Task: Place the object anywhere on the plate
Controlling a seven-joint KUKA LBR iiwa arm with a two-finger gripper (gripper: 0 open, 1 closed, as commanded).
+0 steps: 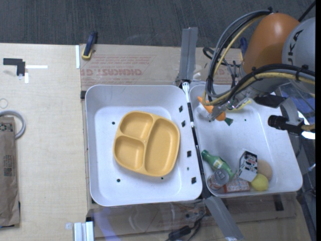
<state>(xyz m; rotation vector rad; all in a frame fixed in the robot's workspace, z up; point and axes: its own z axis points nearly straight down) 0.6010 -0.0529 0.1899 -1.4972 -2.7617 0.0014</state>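
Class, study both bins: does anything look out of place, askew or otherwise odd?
Nothing is spilled or broken. The yellow plate lies flat but skewed to the left bin. In the right bin, the green bottle lies on its side, jumbled with a small carton and a lemon near the front.

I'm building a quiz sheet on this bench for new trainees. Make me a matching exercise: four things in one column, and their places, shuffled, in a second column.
Things
1. yellow divided plate
2. green bottle
3. lemon
4. orange carrot-like toy

Places
A. far left corner of the right bin
B. middle of the left bin
C. near right corner of the right bin
D. near left part of the right bin, beside the divider

Pairs: 1-B, 2-D, 3-C, 4-A
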